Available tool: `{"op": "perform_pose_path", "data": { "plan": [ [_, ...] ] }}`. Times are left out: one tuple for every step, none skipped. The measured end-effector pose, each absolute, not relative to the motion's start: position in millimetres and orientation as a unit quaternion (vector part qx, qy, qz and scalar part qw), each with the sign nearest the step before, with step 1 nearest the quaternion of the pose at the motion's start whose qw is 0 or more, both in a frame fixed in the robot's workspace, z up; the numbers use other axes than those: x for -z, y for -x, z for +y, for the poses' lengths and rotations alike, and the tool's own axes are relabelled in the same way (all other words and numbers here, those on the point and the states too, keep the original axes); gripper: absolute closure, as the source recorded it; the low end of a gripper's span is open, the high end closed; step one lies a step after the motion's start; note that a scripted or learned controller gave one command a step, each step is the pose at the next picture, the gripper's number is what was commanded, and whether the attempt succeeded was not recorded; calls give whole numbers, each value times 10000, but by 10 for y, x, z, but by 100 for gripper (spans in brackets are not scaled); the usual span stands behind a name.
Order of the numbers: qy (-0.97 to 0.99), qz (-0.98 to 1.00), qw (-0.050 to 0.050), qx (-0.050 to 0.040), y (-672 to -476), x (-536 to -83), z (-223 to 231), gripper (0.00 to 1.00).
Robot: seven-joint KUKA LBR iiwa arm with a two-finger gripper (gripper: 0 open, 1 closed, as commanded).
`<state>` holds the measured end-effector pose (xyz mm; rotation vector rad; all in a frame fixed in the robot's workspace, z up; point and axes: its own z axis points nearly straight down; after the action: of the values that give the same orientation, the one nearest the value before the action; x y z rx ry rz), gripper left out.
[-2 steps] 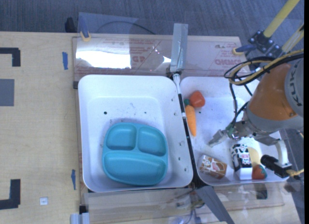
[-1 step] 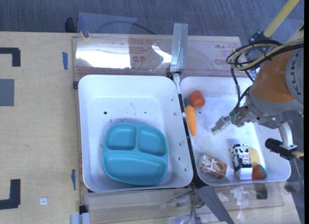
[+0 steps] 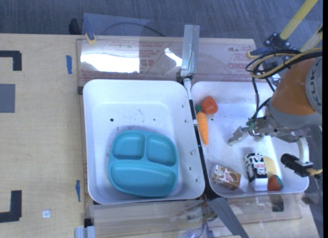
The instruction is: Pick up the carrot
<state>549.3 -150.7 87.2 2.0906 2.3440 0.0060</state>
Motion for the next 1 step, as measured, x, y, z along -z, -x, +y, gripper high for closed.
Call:
{"op": "perform_pose_path", "data": {
  "plan": [
    [-6257,7800,32,-23,-5925,-873,-947,0]
  ]
}}
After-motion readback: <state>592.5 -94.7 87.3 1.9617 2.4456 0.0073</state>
